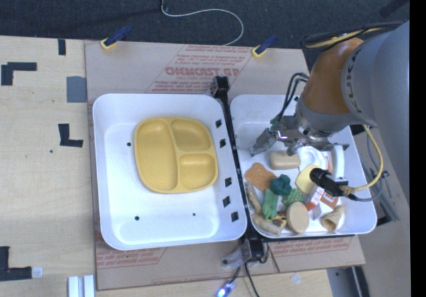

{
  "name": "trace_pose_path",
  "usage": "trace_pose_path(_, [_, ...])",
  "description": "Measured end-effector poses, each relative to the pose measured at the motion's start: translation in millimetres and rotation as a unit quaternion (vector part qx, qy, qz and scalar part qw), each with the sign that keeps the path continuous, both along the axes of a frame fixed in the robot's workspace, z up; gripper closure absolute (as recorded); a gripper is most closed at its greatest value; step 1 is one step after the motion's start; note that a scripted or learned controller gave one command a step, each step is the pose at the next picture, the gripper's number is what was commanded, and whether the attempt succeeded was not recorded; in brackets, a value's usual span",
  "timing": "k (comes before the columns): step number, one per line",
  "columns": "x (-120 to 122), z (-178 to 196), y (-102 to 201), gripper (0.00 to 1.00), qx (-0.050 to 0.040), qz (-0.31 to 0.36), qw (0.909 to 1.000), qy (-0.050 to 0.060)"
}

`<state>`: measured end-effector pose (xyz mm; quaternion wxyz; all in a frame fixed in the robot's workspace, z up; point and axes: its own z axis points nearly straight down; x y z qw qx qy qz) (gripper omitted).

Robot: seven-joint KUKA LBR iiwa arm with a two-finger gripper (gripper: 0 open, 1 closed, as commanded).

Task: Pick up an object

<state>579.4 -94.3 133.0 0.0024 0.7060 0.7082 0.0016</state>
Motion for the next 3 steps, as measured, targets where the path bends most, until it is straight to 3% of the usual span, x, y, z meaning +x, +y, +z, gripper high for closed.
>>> trace_pose_path(1, [-52.3, -51.2, -2.8, 0.0, 0.0005, -0.002, 1.0, 0.005])
trace_pose_path(2, [-49.3, -37.6, -4.2, 1.0, -0.0007, -0.003, 1.0, 0.002])
trace_pose_path(3, [-49.3, -38.2, -3.8, 0.0, -0.0005, -0.002, 1.0, 0.002])
